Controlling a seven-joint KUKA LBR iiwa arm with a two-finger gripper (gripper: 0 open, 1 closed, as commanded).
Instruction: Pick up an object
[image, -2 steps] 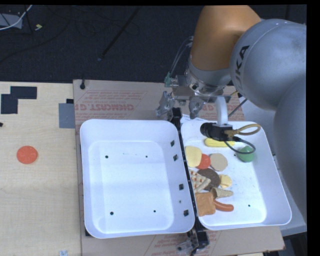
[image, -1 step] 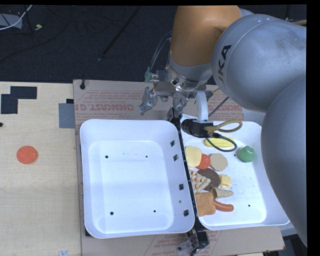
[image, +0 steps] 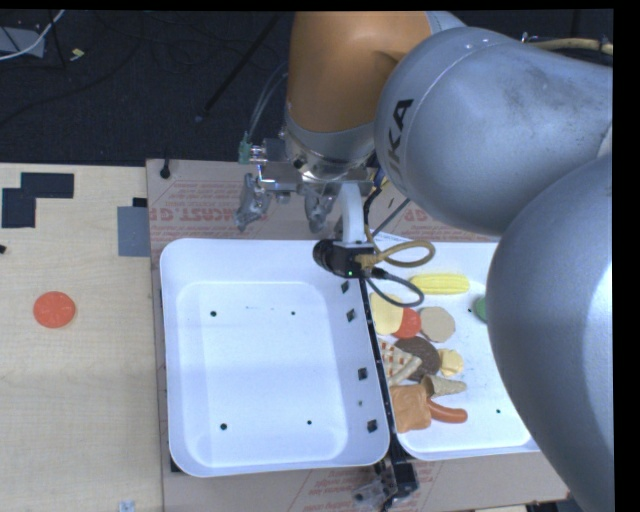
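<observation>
Two white bins sit side by side on the bench, and the grey arm (image: 500, 150) swings in from the right, its bulk covering the upper right of the scene and the far part of the right bin (image: 505, 425). The left bin (image: 260, 370) is bare white across its floor. All the candidates for picking lie in the right bin, bunched against its left wall, just beside the divider between the two bins.

The gripper (image: 290, 200) hangs below the orange band, above the back rim of the left bin, near the back end of the divider. Whether its fingers are apart or together cannot be told from this angle. Nothing is seen between them.

From the gripper, the pile of toy food (image: 425, 370) lies toward the front of the bench and to the right, across the divider. The corn cob (image: 440, 285) is the nearest piece, with its long axis running left to right, roughly across the divider's line. The red sausage (image: 447, 412) at the near end lies much the same way.

Room is tight on the pile's left, where the wall stands close; the open bin floor to its right gives more clearance.
</observation>
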